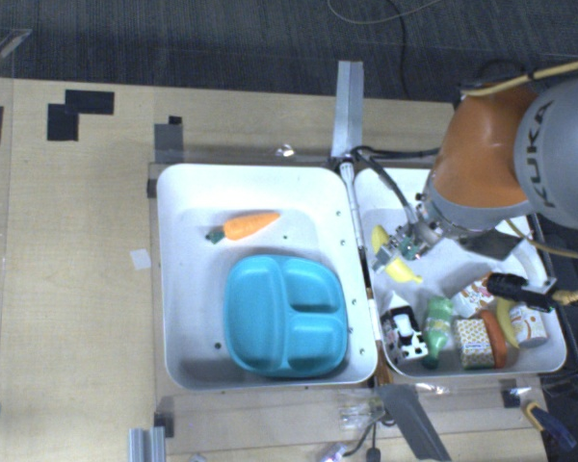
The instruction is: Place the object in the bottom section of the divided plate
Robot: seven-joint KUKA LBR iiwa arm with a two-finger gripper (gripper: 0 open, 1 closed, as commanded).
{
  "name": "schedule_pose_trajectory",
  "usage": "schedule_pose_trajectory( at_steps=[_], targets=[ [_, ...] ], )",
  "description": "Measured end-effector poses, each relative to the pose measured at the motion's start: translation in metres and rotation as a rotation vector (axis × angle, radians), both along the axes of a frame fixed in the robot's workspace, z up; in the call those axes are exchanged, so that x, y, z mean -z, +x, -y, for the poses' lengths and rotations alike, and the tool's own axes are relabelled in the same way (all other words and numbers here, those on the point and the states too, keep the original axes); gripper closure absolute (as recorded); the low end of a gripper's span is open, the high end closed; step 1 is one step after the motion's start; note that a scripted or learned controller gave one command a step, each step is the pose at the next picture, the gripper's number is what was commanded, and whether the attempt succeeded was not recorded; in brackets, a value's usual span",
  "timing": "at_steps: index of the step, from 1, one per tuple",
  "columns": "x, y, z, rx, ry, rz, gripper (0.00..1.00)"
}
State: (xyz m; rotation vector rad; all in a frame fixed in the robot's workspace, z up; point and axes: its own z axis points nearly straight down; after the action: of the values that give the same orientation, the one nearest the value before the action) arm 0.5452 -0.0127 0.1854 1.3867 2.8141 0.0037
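Task object: not certain which it is. An orange toy carrot with a green top [248, 225] lies loose on the floor of the left white bin [178, 287], near the far wall, just beyond the plate and apart from it.
Plate: a light blue divided plastic plate [284, 314] sits on the left bin floor toward the near side. One large section on the left, two smaller sections on the right; nothing rests in any of them.
Gripper: the two-finger gripper [403, 243] is low over the far-left part of the right white bin [556, 354]. Fingers too small and cluttered to read; cannot tell whether apart or together.
Arm: grey arm with orange band [482, 152] enters from the right and hides much of the right bin's far half.
Right bin contents: a yellow piece [402, 271] just beneath the gripper; another yellow bit [378, 238] beside it at the bin's left wall. Near side holds a black-and-white toy [402, 333], a green bottle-like item [437, 323], a patterned box [474, 343], and red, white and orange packages [506, 320] crowded together, edges overlapping, hard to separate.
Writing: "KUKA" partly legible on the grey arm link [566, 147], cut off at the frame edge. Package labels too small to read.
Surroundings: pale wooden bench [67, 287]; a thin cable [385, 8] on the dark floor beyond.
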Motion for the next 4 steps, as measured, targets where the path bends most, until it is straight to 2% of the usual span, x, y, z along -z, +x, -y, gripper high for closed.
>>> schedule_pose_trajectory(
  at_steps=[1,2,3,4],
  targets=[
    [0.001,-0.020,-0.012,0.230,0.001,-0.002,1.00],
    [0.001,-0.039,0.025,0.560,0.002,-0.003,1.00],
    [-0.014,-0.028,-0.001,0.573,0.002,-0.002,1.00],
    [0.001,0.027,-0.053,0.777,0.002,-0.003,1.00]
  ],
)
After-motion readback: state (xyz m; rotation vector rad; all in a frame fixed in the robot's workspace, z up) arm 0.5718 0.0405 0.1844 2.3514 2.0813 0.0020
